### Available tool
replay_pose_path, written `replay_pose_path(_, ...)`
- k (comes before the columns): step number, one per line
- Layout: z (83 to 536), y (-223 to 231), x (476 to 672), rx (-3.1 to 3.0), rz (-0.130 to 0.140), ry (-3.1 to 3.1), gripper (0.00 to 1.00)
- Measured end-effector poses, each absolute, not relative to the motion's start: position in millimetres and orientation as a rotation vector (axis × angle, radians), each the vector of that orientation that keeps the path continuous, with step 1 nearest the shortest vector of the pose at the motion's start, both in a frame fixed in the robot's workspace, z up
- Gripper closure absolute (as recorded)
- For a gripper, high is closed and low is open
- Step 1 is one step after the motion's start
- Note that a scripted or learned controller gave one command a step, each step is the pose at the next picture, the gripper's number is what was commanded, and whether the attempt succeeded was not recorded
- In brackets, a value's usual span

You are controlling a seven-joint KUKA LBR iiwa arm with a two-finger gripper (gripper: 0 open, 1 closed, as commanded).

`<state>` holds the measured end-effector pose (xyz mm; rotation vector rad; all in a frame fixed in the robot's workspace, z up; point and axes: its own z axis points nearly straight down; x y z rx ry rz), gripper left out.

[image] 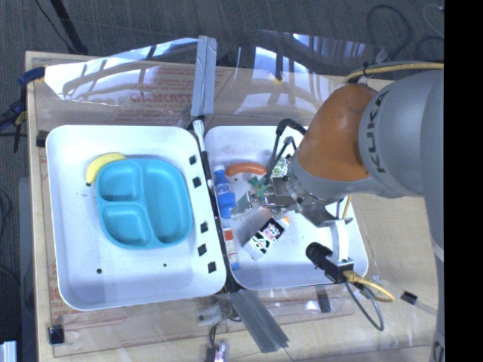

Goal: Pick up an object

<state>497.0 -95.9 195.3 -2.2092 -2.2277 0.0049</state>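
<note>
I am reaching into the right bin point(351, 266), "KUKA" lettering showing on my arm point(392, 138). My claw point(266, 196) is hanging over a blue bottle point(223, 194), an orange object point(245, 170) and a black-and-white carton point(266, 237); its grip I cannot tell.

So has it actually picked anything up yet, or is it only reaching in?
Nothing looks lifted yet. The arm has reached over the right bin, its tool low among the clutter beside the blue bottle. The blue tray and banana lie in the left bin. Gripping and lifting remain.
</note>
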Motion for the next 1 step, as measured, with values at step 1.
replay_pose_path(1, 110.8, -142.8, 572.9, -2.300, -0.016, -2.170, 0.00)
